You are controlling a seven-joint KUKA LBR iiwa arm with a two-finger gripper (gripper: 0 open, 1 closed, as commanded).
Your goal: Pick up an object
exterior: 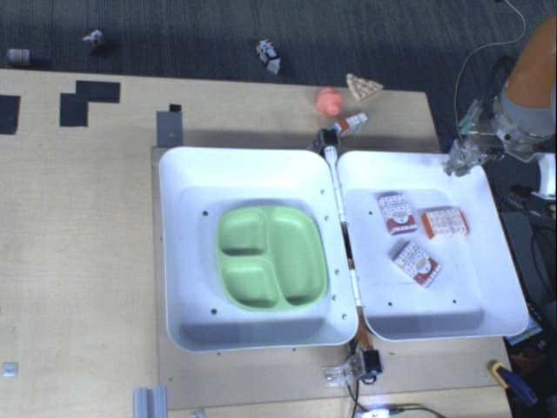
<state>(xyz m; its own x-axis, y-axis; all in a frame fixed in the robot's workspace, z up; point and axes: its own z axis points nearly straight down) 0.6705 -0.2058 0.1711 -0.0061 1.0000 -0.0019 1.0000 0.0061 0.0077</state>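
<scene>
**Setting: robotics laboratory test station**

The premises present as a research lab, not a home or shop. A pale wooden table [78,259] carries two shallow white bins [248,181] fixed side by side, with small mounting holes in their floors. Black tape patches [87,101] mark the table top. Loose cables [487,55] run along the right side, beside the grey and orange robot arm [529,77]. A connector with wiring [365,368] sits at the front edge between the bins. Dark carpet [191,16] lies beyond, with small stray items scattered on it.
</scene>
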